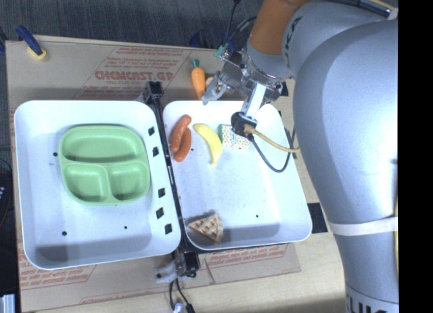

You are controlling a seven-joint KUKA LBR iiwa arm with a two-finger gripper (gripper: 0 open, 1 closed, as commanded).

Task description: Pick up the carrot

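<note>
Nearest the camera, low in the right bin [298, 220], a sandwich wedge [206, 226] lies by the front wall. Farther up that bin a sausage [180, 138] and a banana [210, 142] lie side by side, apart, with a small patterned packet [235, 138] just beyond the banana on the side away from the sausage. The left bin [27, 190] holds a green tray [105, 163]. The carrot [197, 80] is outside both bins, on the cardboard [135, 68] just behind the right bin's far wall, near its left corner, green top pointing away. The gripper [215, 91] hangs just beside the carrot, over that far rim; whether it is spread or clenched I cannot tell, and nothing is seen between its tips. The risks, as I judge them: the carrot lies close against the rim, so a descent could strike the bin wall or nudge the carrot so it rolls off along the cardboard; a tip landing on top would press it flat rather than grip it; the loose cable [270, 149] drooping into the bin could drag the packet. The surface is a pale bench under printed cardboard, with a blue clamp [30, 42] at the far left corner and dark carpet [101, 1] beyond.
</note>
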